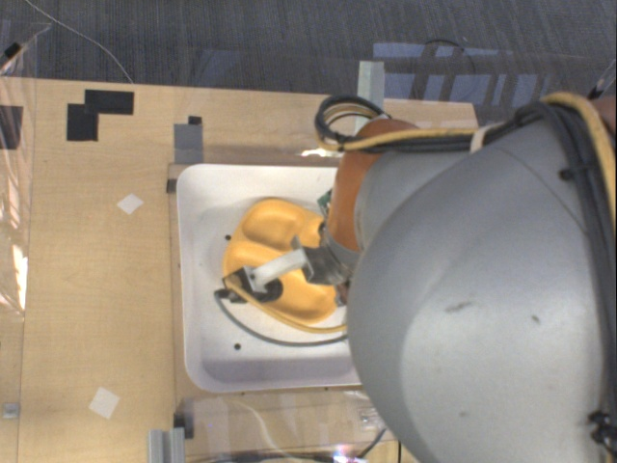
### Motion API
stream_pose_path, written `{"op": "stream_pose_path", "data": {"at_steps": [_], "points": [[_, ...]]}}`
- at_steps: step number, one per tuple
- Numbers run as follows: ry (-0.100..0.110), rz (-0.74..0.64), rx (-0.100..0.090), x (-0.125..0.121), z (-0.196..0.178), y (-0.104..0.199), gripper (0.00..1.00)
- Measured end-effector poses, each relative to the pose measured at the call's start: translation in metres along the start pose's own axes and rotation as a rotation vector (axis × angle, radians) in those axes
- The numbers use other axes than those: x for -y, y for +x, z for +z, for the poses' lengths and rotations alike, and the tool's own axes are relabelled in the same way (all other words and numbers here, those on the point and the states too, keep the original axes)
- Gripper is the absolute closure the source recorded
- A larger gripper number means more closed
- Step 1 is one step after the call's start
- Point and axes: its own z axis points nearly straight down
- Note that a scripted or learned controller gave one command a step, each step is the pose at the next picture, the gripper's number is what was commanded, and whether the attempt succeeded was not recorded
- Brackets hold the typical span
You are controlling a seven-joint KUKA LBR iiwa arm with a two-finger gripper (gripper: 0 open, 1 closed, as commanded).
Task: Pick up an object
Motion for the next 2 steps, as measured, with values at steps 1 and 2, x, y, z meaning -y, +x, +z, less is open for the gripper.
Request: {"op": "stream_pose_path", "data": {"at_steps": [1, 2], "points": [[-0.004, 0.036, -0.007, -0.130, -0.008, 0.037, 0.00], [0.004, 0.090, -0.006, -0.039, 0.015, 0.010, 0.00]]}}
